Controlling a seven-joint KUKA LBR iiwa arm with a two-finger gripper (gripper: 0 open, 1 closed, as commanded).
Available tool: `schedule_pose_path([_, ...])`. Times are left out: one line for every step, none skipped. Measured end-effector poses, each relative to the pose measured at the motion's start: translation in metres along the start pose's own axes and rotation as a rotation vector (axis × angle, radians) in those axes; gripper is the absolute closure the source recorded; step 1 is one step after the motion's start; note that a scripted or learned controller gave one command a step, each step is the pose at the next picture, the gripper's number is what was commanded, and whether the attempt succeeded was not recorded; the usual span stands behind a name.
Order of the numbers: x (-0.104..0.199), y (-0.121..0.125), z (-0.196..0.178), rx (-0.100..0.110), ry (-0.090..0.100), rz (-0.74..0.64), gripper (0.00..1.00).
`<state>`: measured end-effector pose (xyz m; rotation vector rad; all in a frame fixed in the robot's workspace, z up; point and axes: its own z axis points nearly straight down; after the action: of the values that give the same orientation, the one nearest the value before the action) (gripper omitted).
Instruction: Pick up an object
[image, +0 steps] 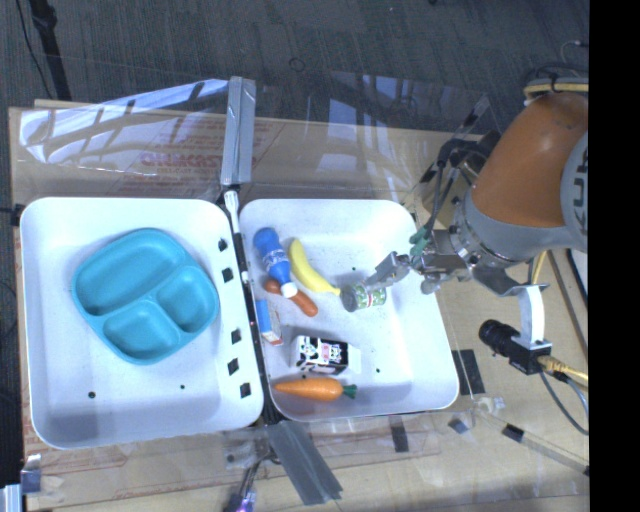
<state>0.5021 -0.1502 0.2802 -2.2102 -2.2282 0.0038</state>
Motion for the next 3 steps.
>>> schedule_pose_path([-0.025, 0.037, 0.094, 0.002, 0.0, -0.027, 0.0])
schedule_pose_path([0.021, 0.054, 0.187, 0.001, 0.001, -0.192, 0.0])
schedule_pose_path([0.021, 0.054, 0.177, 0.003, 0.0, -0.197, 1.0])
